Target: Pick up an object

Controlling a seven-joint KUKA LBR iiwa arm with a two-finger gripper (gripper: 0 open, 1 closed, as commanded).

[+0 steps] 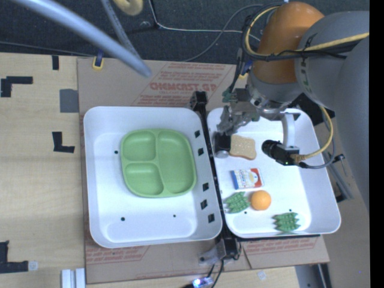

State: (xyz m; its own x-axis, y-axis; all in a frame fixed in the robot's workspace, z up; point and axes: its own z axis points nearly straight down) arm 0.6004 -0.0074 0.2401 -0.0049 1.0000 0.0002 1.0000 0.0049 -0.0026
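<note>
While the gripper hangs low in the right bin, finger state cannot be told; the bread slice lies just beside it, toward the arm's side, long axis crosswise.

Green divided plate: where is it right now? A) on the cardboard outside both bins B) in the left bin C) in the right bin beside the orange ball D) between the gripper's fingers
B: the green divided plate lies flat on the floor of the left bin, while the orange ball sits in the right bin.
</note>
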